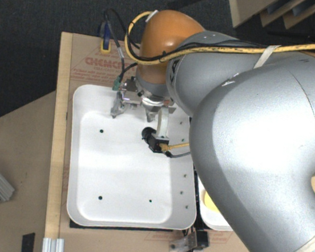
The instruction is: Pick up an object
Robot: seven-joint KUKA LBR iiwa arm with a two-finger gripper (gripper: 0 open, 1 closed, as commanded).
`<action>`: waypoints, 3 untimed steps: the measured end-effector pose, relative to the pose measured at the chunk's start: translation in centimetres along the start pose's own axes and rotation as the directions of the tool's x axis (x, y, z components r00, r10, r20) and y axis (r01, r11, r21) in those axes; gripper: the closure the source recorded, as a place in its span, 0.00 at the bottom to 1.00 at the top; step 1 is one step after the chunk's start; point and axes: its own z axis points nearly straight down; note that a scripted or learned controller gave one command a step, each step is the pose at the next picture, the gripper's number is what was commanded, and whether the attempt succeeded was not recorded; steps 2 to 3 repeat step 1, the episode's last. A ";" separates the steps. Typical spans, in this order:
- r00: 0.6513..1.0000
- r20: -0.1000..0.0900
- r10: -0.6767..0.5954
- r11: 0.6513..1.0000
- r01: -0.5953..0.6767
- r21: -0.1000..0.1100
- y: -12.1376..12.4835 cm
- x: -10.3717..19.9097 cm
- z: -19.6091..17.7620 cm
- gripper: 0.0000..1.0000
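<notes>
My gripper (133,112) hangs over the far end of the left white bin (118,204), under the orange band of the wrist. Its two grey fingers (117,107) stand apart, so it is open, and between them I see just white bin floor. Part of a pale yellow object (210,203) lies in the right bin, mostly hidden under the arm. The gripper is well apart from it, up and to the left.
The big grey arm (260,136) covers most of the right bin. A black connector with a yellow cable (154,140) hangs off the wrist just above the left bin's floor. The bench's cardboard rim (58,138) frames the bins; a blue clip (106,35) sits at the far edge.
</notes>
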 end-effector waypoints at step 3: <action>1.000 -0.002 0.002 1.000 -0.002 -0.016 0.4 -0.1 -2.1 1.00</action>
